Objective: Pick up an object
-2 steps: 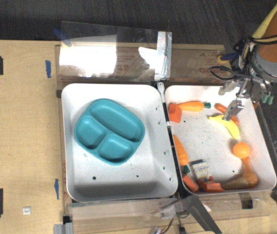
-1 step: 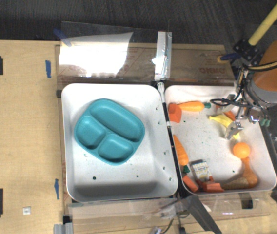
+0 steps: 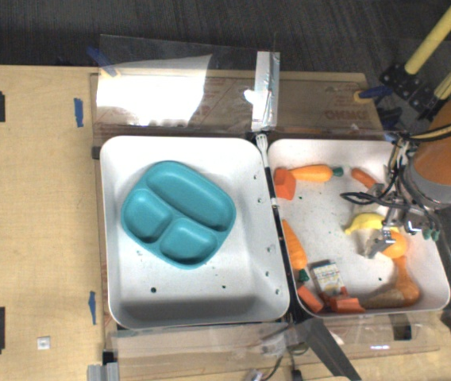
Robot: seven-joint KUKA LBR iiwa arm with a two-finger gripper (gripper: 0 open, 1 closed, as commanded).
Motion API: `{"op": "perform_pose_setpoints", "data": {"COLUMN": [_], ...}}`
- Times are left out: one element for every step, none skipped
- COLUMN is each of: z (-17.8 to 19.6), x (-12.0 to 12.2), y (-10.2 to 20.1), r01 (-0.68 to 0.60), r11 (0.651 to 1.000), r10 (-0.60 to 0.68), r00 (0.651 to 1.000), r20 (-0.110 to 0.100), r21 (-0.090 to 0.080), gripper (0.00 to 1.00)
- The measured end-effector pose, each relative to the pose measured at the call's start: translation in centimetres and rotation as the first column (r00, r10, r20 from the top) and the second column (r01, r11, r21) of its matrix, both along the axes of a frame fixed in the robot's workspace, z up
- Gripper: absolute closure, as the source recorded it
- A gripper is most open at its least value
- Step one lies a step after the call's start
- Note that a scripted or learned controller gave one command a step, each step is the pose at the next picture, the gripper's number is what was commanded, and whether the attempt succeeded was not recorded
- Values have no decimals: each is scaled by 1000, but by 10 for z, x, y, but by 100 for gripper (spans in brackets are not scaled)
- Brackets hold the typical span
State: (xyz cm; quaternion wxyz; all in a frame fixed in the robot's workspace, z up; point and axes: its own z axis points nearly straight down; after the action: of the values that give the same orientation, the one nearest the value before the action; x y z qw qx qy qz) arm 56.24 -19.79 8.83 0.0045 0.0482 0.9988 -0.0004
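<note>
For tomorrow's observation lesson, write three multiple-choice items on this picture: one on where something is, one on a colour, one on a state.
1. Where is the divided tray?
A. In the left bin
B. In the right bin
C. On the wooden bench outside the bins

2. What colour is the tray?
A. Red
B. Teal
C. Yellow

3. How does the hand stand?
A. Raised high over the left bin
B. Low in the right bin, among the toy food
C. Parked on the wooden bench

Answers:
1. A: the tray lies in the left bin, by itself.
2. B: its three compartments are all teal.
3. B: the hand is down in the right bin, at the yellow piece and orange piece; a carrot lies further off.
</note>
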Motion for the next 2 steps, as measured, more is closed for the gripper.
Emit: {"op": "perform_pose_setpoints", "data": {"z": [3, 3], "x": [-75, -74], "y": [-8, 13], "r01": [-27, -359], "r11": [1000, 933], "r10": [27, 359], "r00": [1000, 933], "r20": [15, 14], "r21": [-4, -11], "gripper": [0, 0]}}
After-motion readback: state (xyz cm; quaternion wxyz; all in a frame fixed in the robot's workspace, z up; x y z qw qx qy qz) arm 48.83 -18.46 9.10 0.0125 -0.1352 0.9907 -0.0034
